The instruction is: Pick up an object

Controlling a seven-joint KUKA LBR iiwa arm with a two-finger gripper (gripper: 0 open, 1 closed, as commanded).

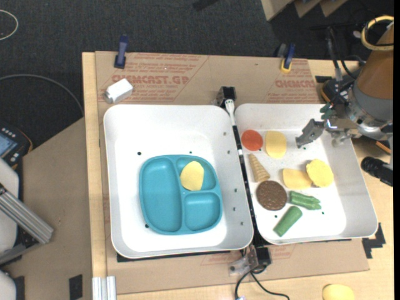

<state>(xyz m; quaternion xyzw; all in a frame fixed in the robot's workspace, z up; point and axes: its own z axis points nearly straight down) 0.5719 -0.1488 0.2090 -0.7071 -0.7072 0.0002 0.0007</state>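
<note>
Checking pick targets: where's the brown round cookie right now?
In the camera view the brown cookie lies in the right bin, near its left wall, just below the waffle cone and left of the green pieces.

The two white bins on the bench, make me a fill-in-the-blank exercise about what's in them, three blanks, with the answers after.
1. The teal divided plastic tray lies in the ____ white bin as the camera sees it.
2. The yellow oval piece rests in one of the tray's ____ compartments.
3. The round red disc lies in the right white bin directly beside the ____ rounded piece.

Missing words: left; small; yellow
</note>
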